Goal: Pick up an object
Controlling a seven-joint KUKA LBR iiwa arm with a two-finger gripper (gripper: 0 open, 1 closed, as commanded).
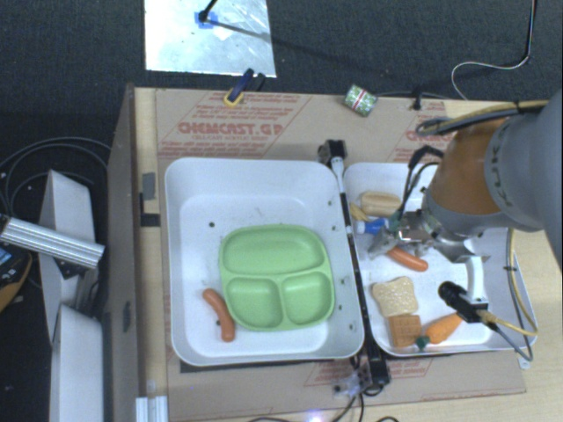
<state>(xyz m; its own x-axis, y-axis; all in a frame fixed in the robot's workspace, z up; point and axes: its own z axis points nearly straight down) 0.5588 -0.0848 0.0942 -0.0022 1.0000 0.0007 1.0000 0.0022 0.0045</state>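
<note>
My gripper [395,236] hangs low over the upper middle of the right bin [501,345], with the grey and orange arm reaching in from the right. Just below and right of it, a small orange-red sausage [410,259] lies on the bin floor, very close to the gripper. To the gripper's left sits a blue item [374,227], partly hidden. A pale bread roll [380,203] lies above it. Further down the bin lie a toast slice [395,294], a brown cracker [405,328] and a carrot [441,327].
The left bin [189,236] holds a green divided plate [277,276] and a second sausage [220,314] at its lower left. The wall between the bins [350,253] runs just left of the gripper. A small can [360,99] lies on the cardboard behind the bins.
</note>
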